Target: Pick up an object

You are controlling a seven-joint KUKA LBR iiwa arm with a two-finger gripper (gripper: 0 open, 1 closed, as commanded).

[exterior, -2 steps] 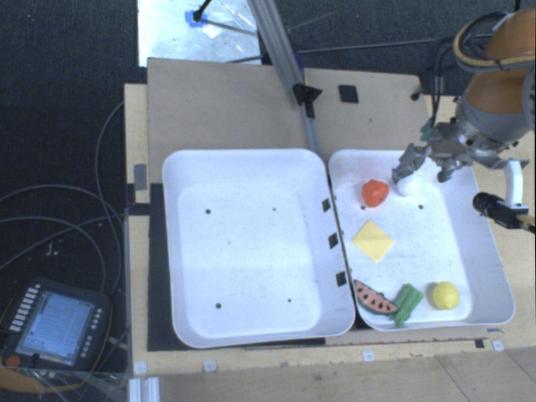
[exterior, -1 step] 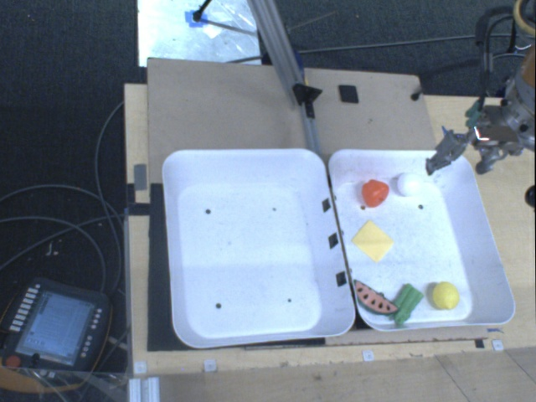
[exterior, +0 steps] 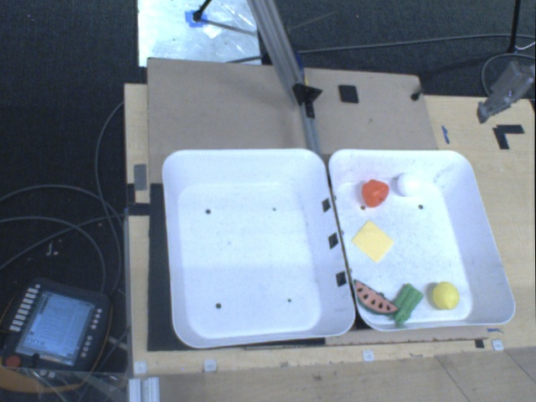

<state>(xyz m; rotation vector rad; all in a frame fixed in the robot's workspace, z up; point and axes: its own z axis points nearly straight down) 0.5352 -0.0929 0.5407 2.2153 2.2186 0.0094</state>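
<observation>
Nothing picked yet: every object lies in the right bin, and the claw is off at the far right.

The right bin (exterior: 490, 249) holds a red tomato-like piece (exterior: 374, 193), a white ball (exterior: 409, 183), a flat yellow square (exterior: 373, 242), a watermelon slice (exterior: 374, 298), a green piece (exterior: 407, 302) just beside it, and a lemon (exterior: 445, 295); the left bin (exterior: 243, 249) sits beside it on the table (exterior: 469, 132). The claw (exterior: 501, 95) hangs near the upper right edge, well apart from the objects; whether it is spread or pressed together cannot be told. The whole job of approach, grasp and lift appears to remain.
</observation>
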